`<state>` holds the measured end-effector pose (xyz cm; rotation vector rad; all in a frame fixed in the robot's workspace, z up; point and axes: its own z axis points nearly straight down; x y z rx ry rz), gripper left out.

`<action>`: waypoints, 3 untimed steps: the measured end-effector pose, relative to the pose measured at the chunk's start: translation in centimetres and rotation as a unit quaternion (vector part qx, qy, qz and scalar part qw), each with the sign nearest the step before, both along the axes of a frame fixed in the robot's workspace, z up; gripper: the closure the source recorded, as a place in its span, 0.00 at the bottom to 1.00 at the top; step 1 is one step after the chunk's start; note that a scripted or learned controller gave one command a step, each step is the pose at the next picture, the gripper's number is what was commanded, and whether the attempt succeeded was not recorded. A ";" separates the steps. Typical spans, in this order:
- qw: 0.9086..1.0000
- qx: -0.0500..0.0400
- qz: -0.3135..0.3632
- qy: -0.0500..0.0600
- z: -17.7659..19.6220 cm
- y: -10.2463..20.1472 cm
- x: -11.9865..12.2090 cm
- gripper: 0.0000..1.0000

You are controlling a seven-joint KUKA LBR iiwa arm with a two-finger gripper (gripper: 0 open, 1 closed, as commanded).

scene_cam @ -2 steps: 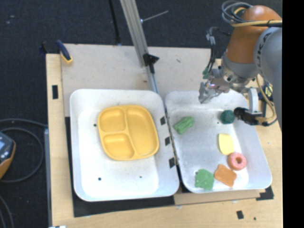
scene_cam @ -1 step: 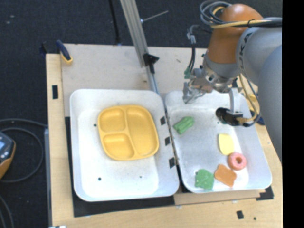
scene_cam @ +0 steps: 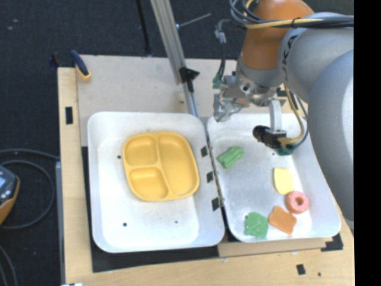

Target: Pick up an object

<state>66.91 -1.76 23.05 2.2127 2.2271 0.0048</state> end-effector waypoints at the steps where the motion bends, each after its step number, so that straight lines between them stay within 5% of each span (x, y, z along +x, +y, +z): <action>1: 1.000 0.000 0.000 0.001 0.1 6.0 0.1 1.00; 2: 1.000 0.000 0.000 0.000 1.7 10.4 0.8 1.00; 3: 1.000 0.000 -0.001 0.001 1.6 10.1 0.7 0.00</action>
